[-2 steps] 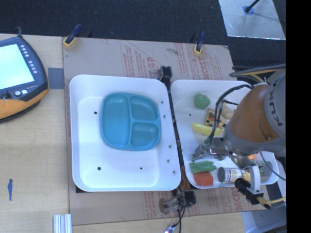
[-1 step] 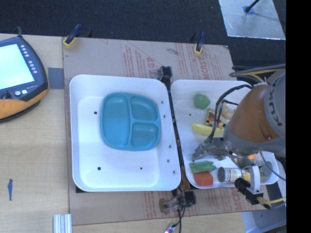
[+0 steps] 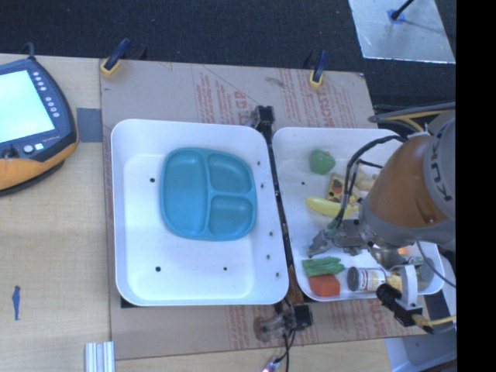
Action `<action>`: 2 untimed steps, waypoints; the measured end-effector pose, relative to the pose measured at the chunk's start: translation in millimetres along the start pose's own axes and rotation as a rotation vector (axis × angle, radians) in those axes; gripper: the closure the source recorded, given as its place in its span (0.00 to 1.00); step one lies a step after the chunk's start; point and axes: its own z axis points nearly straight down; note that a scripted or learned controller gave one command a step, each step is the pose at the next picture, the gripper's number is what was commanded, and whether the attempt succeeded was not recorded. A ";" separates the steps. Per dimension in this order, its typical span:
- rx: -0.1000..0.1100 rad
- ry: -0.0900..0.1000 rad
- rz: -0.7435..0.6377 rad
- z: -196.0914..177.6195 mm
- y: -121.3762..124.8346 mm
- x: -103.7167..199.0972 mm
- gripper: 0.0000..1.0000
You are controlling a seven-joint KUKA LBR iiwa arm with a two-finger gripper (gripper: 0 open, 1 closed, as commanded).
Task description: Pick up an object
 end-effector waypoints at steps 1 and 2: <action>-0.001 -0.001 0.000 0.0 0.0 -3.0 0.00; -0.002 -0.002 0.000 -0.1 0.0 -6.8 0.00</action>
